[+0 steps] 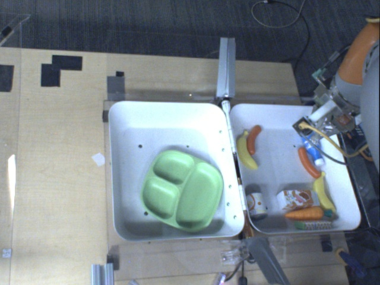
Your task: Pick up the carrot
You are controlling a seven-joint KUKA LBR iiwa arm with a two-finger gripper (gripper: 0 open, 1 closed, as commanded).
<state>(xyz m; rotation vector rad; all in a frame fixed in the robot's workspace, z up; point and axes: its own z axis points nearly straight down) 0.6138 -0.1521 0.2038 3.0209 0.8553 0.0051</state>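
Note:
The carrot [304,214] is orange with a green top at its right end. It lies flat along the front wall of the right bin [279,123], just in front of a small printed packet [295,198]. My gripper [316,136] hangs over the back right part of that bin, well behind the carrot and apart from it. Directly below the gripper are a small blue and white object [313,151] and a red-orange sausage [309,162].
The right bin also holds a yellow banana [246,153] with a red sausage [255,136] at the left wall, a small can [256,202] at the front left, and a second banana [324,193] by the carrot's green end. A green divided plate [183,189] lies in the left bin [127,159].

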